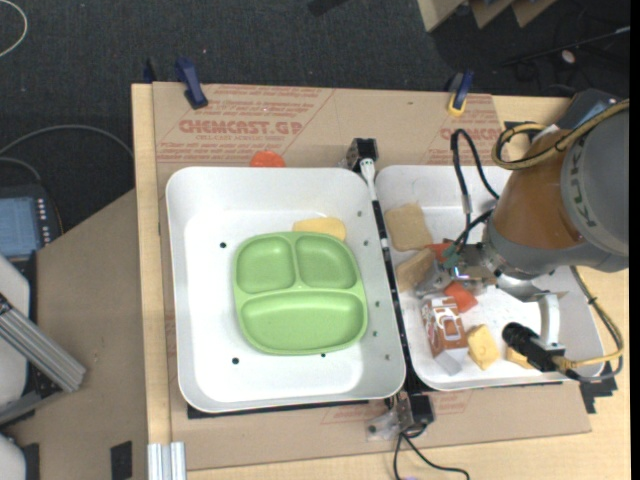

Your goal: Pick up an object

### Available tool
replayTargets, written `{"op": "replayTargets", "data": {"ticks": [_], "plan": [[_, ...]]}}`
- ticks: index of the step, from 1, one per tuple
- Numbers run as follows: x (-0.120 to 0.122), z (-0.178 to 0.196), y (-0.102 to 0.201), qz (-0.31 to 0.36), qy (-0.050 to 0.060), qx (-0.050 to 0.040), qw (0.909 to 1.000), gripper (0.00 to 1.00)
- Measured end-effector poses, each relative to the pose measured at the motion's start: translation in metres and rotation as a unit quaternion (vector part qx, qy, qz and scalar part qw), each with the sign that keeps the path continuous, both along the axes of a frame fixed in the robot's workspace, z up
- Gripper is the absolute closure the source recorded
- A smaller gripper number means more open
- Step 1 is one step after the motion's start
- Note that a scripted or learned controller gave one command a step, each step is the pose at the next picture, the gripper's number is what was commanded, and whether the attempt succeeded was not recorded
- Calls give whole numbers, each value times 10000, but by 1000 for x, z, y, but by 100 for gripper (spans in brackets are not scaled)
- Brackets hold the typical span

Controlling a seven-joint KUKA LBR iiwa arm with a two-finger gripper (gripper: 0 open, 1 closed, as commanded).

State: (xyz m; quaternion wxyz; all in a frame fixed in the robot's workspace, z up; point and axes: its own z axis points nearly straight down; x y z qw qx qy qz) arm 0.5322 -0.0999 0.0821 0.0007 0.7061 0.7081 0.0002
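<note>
In the left bin (190,298) a green divided plate (298,293) lies flat, with a pale yellow piece (322,228) touching its far rim. Across the divider, the right bin (420,183) holds a tan slab (406,225), a red-and-white packet (442,326) and a small yellow block (483,346). The gripper (455,273) sits low among them, beneath the arm's (560,203) wrist; whether it is apart or together, I cannot tell. The packet lies just toward the near side of it, long axis running near-to-far.
</note>
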Motion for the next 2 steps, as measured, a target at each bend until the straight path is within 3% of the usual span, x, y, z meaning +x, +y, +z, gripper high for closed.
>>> {"op": "replayTargets", "data": {"ticks": [1,2], "plan": [[4,19,-2,-17,-96,-22,9999,100],[82,109,92,47,-74,16,10000,100]]}}
